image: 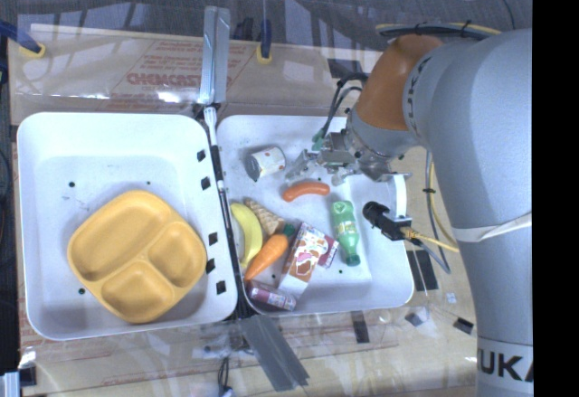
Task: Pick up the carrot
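Observation:
The carrot (267,257) is orange and tapered. It lies near the front left of the right bin (384,287), between a yellow banana (243,231) and a small snack box (309,252). My gripper (319,173) hangs over the middle of that bin, up and to the right of the carrot and well apart from it. Its fingers stand open with nothing between them, just above a red-orange sausage (306,191).
A small tin can (264,162) lies left of the gripper and a green bottle (345,231) to its lower right. A pink tube (271,298) rests at the bin's front edge. The left bin (45,151) holds a yellow divided plate (136,255).

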You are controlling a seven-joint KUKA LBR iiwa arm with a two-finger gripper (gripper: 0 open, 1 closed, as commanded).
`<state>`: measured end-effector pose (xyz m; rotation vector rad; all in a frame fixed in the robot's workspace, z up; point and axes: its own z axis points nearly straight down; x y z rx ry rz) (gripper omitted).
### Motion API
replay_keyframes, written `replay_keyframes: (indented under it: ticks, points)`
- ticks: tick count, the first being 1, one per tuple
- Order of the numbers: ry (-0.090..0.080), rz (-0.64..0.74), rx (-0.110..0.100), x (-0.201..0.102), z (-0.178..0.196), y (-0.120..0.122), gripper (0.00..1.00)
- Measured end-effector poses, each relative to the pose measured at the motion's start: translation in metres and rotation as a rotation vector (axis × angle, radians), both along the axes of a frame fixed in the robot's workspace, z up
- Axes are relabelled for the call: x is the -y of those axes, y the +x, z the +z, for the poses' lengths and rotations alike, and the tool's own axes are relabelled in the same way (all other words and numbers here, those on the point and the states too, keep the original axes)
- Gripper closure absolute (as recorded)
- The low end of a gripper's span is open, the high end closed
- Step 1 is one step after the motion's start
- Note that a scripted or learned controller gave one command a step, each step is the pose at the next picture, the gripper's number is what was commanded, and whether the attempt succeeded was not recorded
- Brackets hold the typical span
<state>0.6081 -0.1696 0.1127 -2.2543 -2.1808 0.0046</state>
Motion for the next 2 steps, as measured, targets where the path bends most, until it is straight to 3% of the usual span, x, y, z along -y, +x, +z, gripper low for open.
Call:
replay_keyframes:
  ticks: [1, 2]
  points:
    - [0.0, -0.028, -0.002, 0.009, -0.023, -0.064, 0.0]
    - [-0.001, -0.075, -0.002, -0.071, 0.063, -0.078, 0.0]
